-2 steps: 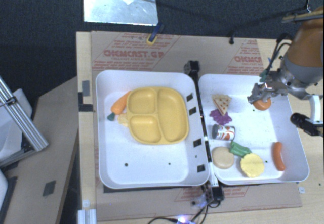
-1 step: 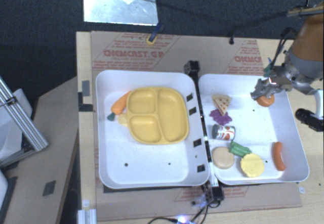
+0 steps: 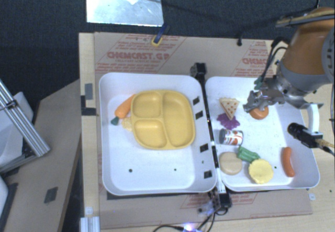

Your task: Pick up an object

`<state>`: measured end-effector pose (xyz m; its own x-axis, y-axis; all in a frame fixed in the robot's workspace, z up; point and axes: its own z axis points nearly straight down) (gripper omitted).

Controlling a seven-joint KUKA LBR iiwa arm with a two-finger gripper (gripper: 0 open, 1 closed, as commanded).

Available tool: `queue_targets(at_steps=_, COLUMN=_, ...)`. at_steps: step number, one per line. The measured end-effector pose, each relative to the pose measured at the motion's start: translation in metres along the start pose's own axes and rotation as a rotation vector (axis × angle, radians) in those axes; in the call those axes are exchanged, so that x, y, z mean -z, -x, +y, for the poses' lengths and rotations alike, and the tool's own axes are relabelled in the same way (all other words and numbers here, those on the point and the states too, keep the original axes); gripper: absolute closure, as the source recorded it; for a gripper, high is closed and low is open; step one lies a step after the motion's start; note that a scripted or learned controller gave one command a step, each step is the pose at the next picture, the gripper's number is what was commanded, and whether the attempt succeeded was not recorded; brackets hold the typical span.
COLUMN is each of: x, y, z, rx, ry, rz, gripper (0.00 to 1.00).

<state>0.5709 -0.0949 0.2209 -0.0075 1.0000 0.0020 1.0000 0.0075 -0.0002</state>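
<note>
My gripper [image 3: 256, 103] hangs over the back of the right bin [image 3: 301, 176], directly above a round orange toy [image 3: 260, 113] that it partly hides. I cannot tell if it touches the toy. To the left of the gripper lie a tan sandwich wedge [image 3: 229, 105] and purple grapes [image 3: 228, 120]. Toward the front are a small can [image 3: 232, 136], a green piece [image 3: 247, 153], a beige round cookie [image 3: 230, 163], a yellow lemon [image 3: 260, 171] and a red sausage [image 3: 287, 161].
The left bin [image 3: 112, 173] bears a yellow divided plate [image 3: 159, 119] with an orange carrot [image 3: 123, 107] at its left side. A black-clipped wall [image 3: 205, 121] separates the two bins. The grey and orange arm [image 3: 311, 53] reaches in from the right.
</note>
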Motion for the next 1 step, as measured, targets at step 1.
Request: queue_targets(at_steps=1, x=0.0116, y=-0.0527, z=-0.0146, rx=0.002, ry=0.0, rz=0.001, gripper=1.0)
